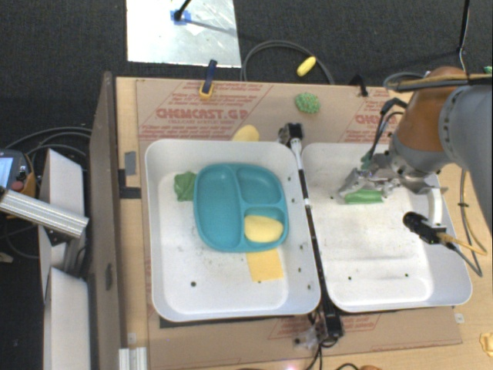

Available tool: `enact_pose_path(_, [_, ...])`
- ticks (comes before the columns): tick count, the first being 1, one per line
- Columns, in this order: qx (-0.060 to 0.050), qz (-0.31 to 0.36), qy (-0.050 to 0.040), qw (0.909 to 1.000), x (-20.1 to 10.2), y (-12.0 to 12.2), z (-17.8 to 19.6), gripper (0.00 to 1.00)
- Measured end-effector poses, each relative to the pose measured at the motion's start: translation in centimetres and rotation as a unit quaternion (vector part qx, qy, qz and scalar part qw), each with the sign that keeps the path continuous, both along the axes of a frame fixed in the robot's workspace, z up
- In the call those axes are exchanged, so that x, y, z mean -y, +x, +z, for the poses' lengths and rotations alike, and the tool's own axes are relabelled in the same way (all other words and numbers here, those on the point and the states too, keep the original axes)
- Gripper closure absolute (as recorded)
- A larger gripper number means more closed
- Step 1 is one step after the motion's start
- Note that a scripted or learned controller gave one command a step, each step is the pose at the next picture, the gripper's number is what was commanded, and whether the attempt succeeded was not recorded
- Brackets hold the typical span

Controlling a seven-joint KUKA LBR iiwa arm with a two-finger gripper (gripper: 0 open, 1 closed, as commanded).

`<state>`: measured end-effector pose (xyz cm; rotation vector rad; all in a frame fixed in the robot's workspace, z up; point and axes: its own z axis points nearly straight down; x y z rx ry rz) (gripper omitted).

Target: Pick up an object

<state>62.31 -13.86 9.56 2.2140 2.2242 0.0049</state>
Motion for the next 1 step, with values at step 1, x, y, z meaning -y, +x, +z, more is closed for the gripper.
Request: enact_pose_path(1, [0.000,0.001,0.0008,1.0000,-4.32,-2.96,8.83,1.00])
